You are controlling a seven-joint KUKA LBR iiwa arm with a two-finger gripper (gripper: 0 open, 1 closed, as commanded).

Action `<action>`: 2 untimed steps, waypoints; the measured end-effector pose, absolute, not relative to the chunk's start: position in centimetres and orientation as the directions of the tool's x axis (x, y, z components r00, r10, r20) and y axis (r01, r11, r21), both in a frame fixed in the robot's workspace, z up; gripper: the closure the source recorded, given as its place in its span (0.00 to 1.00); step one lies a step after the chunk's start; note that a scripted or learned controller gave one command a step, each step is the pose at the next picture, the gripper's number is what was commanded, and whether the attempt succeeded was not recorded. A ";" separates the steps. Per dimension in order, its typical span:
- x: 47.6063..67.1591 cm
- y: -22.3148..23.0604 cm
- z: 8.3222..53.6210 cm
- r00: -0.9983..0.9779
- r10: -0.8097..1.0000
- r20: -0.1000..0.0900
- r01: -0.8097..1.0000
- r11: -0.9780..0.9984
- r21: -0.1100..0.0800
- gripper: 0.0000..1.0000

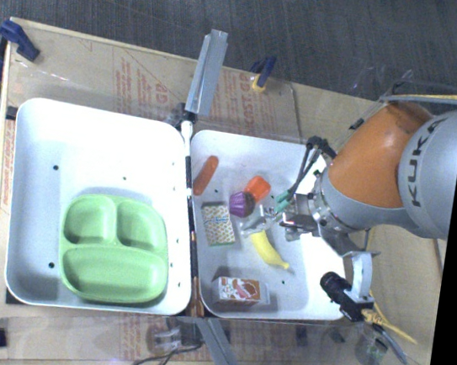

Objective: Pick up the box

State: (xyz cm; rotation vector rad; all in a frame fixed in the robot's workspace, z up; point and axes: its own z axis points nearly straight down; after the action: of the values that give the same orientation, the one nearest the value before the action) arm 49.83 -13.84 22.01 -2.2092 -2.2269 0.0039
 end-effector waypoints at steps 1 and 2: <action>53.7 -12.4 9.1 -0.071 0.997 0.001 0.997 0.071 -0.006 0.00; 53.7 -12.4 10.1 -0.075 0.997 -0.001 0.997 0.075 -0.008 1.00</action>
State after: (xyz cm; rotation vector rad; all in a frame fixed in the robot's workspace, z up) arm 53.68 -12.42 10.07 -2.1327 -2.3000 0.0104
